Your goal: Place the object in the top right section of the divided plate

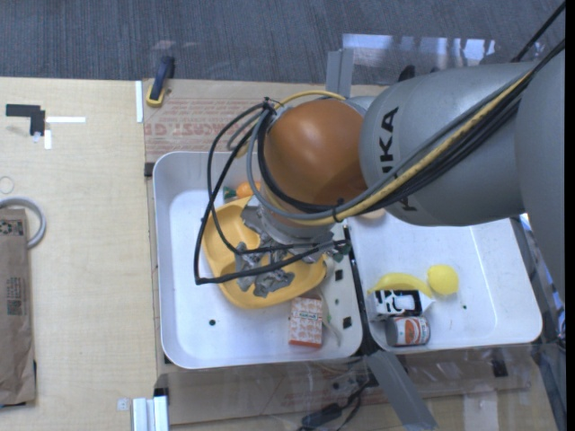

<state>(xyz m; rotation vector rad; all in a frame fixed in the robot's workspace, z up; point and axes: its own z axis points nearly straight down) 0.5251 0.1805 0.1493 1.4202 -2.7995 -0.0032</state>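
Note:
A yellow divided plate (225,233) lies in the left white bin (180,268), most of it hidden under the arm. My gripper (267,277) hangs low over the plate's near part, with grey metal parts and black cables around it. The orange wrist band (310,151) covers the plate's far right part. A small orange object (243,189) peeks out at the plate's far edge, beside the wrist. Whether anything sits between the fingers is hidden.
A small red and white carton (306,321) lies in the left bin just in front of the plate. The right bin (503,268) holds a yellow lemon (442,280), a yellow banana (401,283), a black and white item (396,303) and a can (411,331).

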